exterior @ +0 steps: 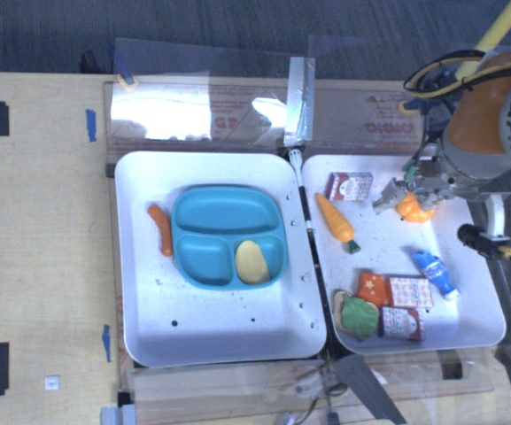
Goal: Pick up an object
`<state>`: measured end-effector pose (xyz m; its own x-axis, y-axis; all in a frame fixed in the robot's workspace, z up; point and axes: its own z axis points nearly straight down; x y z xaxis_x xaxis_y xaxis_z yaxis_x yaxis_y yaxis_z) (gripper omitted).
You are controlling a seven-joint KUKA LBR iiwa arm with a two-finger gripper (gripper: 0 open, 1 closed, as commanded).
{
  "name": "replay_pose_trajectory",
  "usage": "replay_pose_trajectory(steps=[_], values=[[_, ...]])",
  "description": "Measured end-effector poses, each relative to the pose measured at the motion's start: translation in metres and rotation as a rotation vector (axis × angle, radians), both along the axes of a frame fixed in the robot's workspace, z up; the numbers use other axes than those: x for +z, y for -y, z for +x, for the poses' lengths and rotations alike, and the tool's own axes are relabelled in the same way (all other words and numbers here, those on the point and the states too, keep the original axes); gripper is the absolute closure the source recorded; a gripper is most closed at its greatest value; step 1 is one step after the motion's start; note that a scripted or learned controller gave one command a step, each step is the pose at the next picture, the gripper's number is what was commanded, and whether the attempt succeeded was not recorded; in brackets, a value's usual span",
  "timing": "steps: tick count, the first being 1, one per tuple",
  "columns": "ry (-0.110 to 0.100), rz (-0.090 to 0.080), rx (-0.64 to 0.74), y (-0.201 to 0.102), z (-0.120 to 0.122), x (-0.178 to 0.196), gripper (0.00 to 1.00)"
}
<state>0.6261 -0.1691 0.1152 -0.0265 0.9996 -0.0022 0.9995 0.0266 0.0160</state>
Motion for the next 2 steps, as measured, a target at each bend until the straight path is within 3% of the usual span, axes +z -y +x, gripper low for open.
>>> replay_pose_trajectory(steps=[1,2], values=[[0.016,-0.010,-0.056,0.020,0.024,-0.007,0.00],[-0.010,-0.001,0.190,0.033,0.016,-0.028,0.00]])
